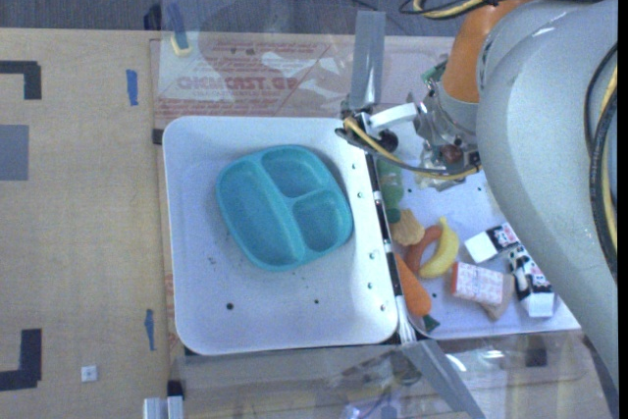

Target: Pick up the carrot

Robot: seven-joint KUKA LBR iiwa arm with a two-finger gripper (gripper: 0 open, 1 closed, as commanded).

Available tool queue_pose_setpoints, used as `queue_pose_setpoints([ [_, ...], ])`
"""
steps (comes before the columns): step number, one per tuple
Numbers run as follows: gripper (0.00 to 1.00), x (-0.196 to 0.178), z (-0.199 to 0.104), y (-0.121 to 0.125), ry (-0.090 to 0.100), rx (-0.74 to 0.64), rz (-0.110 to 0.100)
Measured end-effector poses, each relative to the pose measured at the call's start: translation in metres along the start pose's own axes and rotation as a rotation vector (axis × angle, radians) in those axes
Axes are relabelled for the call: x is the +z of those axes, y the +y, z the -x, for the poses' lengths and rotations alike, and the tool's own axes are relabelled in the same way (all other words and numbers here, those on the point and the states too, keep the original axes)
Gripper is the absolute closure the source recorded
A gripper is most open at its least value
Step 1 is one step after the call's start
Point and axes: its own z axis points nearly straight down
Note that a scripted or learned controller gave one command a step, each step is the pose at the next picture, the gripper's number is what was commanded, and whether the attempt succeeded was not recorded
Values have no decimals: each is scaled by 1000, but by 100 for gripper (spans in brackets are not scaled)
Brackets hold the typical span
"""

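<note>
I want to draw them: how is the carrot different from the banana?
The carrot is orange, long and fairly straight; the banana is yellow, shorter and curved. The carrot lies right by the bin's left wall, ending near the front corner; the banana sits further in, beside a pink block. Both are toy foods lying flat in the right bin, close together.

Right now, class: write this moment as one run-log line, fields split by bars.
task: pick up carrot | carrot: lying in right bin, left edge, by banana | gripper: above bin's far end, apart from carrot | plate: left bin
</note>
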Motion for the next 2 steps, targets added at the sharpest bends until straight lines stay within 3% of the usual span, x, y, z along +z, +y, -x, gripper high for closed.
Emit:
queue_pose_setpoints([
  [1,100,51,2,77,1,-8,-1],
  [2,0,51,2,76,1,-9,-1],
])
